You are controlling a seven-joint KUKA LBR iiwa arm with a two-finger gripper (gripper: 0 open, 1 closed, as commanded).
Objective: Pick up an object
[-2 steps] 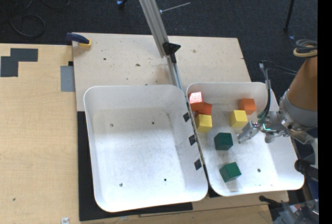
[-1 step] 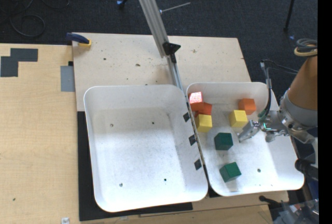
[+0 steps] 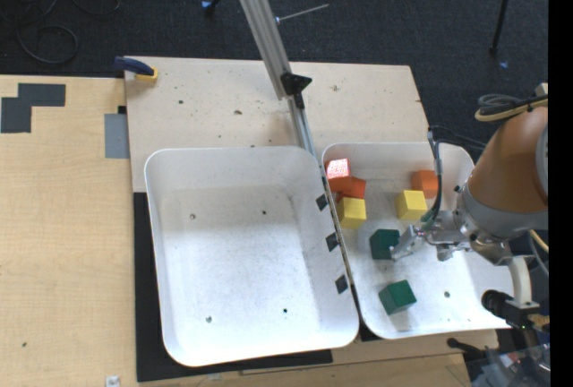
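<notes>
Two-finger metal gripper (image 3: 405,245) sits low in the right white bin (image 3: 457,309), just beside a dark green cube (image 3: 384,243); finger spread we cannot tell (glare). We judge a glancing contact could shove that cube toward the yellow block (image 3: 354,211).

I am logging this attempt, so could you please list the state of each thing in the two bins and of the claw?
Claw: low in the right bin, beside the upper green block; grip unclear.
Upper green block: resting on the bin floor.
Lower green block: lying apart, tilted.
Left yellow block: touching the left orange block.
Right yellow block: next to the right orange block.
Left bin: no blocks inside.
</notes>
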